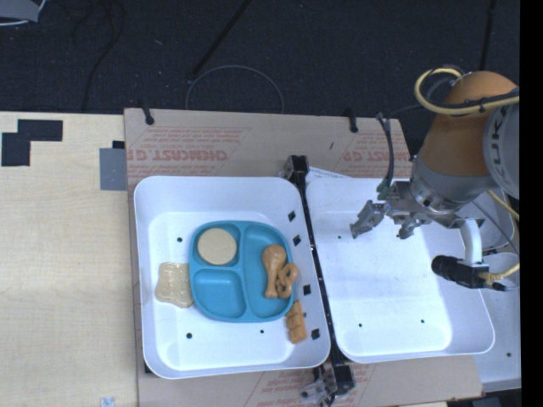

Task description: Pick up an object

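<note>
The gripper (387, 220) hung over the right bin (399, 312), close to its far edge, and everything that could be picked lay in the left bin (161, 227), beyond the divider between the two. So the objects were all to the left of the fingers as the camera looked, and a little nearer to the viewer.

The closest one was the pretzel-shaped piece (278, 271) on the blue tray (225, 295); its long axis ran from far to near, about parallel to the divider. A small brown piece (295, 322) lay just beside the tray, a round cracker (216, 246) in it, and a pale toast-like piece (174, 284) at its left edge.

The fingers stood spread apart, with nothing between them and touching nothing.
</note>
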Controlling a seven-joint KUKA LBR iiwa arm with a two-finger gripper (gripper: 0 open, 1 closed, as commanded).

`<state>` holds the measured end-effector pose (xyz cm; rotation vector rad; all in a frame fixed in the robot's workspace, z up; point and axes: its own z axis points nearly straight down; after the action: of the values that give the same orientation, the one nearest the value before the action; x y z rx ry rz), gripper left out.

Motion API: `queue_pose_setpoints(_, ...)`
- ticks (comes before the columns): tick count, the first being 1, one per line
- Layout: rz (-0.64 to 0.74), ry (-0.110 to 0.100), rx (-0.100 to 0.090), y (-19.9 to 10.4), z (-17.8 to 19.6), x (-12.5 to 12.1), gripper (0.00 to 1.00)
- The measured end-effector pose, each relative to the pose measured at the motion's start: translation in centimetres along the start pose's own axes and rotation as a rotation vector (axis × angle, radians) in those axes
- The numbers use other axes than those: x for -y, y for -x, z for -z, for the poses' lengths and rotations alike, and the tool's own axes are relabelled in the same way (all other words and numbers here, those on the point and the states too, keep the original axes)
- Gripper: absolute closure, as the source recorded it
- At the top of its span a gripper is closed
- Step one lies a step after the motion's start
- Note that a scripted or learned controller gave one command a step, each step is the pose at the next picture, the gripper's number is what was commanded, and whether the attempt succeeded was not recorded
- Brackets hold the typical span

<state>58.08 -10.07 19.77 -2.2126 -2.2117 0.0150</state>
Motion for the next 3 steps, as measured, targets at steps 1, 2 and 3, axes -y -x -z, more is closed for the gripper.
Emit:
queue_pose_setpoints(1,0.001,0.012,0.001,0.0,0.7,-0.3,0.0)
queue_pose_setpoints(2,0.001,0.008,0.002,0.1,-4.6,-1.2,0.0)
queue_pose_setpoints(3,0.0,0.007,0.001,0.2,-10.9,-1.7,0.0)
